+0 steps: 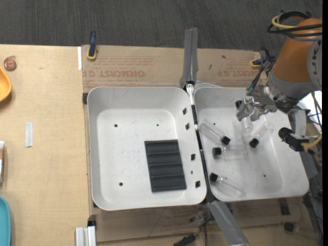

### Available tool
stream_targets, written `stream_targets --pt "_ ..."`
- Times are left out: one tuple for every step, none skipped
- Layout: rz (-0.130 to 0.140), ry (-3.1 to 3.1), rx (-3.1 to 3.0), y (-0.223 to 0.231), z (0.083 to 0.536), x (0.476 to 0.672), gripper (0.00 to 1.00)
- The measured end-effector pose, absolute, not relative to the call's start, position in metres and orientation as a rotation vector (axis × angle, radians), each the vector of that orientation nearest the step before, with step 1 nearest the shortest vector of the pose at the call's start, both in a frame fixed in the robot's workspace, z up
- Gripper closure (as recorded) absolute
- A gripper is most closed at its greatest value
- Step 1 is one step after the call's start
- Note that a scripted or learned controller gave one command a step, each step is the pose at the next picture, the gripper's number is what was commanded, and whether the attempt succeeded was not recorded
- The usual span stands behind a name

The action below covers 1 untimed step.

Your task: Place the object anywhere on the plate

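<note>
- The jaws [249, 111] hover over the right white bin [271, 183]; whether they grip anything I cannot tell.
- Clear plastic black-capped vials [214, 132] lie there.
- The black ridged rectangular plate [164, 165] rests in the left white bin [102, 152].

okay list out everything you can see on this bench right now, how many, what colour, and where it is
white bins: two, white, side by side on the bench
ribbed plate: one, black, lying in the left bin
clear vials: about four, transparent with black caps, scattered in the right bin
cardboard sheet: one, brown, under and behind the bins
clamps: two, blue and yellow, at the cardboard's far edge
arm: one, grey with orange band, over the right bin
gripper: one, dark, above the vials
</note>
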<state>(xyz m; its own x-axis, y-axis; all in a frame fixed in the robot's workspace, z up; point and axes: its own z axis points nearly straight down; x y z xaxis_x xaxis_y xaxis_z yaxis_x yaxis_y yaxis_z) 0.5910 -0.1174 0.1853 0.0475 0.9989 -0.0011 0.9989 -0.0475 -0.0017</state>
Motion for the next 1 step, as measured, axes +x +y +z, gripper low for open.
stream_targets --pt "0.006 -2.156 -2.283 -0.0048 0.2262 0.5486 1.00"
